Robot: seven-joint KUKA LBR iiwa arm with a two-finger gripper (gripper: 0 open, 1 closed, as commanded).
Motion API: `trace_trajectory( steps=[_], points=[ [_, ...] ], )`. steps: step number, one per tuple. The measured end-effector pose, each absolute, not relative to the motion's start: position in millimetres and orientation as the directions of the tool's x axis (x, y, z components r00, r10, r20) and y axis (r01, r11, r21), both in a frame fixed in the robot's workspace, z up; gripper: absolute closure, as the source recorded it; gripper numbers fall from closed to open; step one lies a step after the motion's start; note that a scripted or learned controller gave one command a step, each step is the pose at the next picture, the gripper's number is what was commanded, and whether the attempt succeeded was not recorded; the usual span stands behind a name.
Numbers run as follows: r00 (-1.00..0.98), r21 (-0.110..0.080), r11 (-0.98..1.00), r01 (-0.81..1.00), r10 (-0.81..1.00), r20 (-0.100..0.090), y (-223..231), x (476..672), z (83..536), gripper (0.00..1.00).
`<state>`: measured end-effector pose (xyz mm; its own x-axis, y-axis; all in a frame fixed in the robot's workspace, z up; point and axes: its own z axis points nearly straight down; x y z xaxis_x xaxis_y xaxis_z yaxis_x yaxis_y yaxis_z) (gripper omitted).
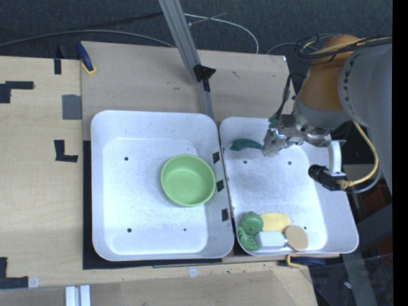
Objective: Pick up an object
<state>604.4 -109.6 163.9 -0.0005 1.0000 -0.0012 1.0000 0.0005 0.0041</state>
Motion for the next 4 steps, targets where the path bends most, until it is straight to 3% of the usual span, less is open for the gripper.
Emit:
trace_trajectory(
  steps=[2,4],
  points=[
    [-0.001,0.002,0.001,1.000,1.000,0.000,-110.1,615.6,237.7,1.00],
    [-0.006,-0.002,0.006,1.000,1.000,0.002,-3.9,636.4,232.1,1.00]
  ],
)
